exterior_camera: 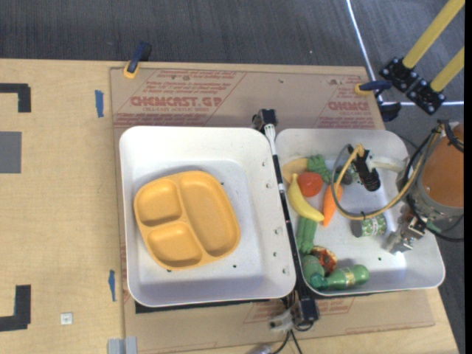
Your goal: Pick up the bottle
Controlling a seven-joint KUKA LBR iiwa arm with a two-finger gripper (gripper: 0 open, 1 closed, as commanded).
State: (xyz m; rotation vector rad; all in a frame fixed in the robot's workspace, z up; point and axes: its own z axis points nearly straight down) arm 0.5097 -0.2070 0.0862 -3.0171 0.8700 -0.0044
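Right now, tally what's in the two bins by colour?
Yellow: 2, the divided tray in the left bin and the banana in the right bin.
Green: 2, the bottle and a leafy green piece.
Red: 1, the tomato.
Orange: 1, the carrot.
Total: 6 that I can make out.

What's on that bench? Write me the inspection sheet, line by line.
Surface: left bin and right bin, side by side on a cardboard sheet.
Job's things: green bottle lying at the right bin's near edge.
Clutter: yellow tray in the left bin; banana, tomato and carrot in the right bin.
Grippers: gripper over the right bin's right side, apart from the bottle.
Cables: yellow cable looping in the right bin.
Surroundings: blue clamp; dark floor.
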